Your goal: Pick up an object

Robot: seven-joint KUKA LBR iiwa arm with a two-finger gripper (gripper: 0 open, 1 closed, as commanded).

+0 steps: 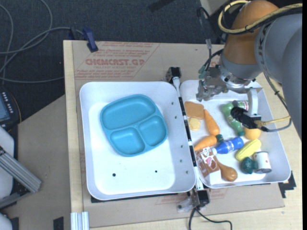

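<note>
Orange plastic toy carrot, lying in the right white bin below the gripper, whose opening I cannot tell, looks light, stiff, slick; grasp mid-body.

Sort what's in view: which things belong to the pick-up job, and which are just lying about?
Job: gripper, right bin, and its candidates: carrot, blue bottle, banana, small can.

Lying about: blue divided tray, left bin, blue clamp.
</note>
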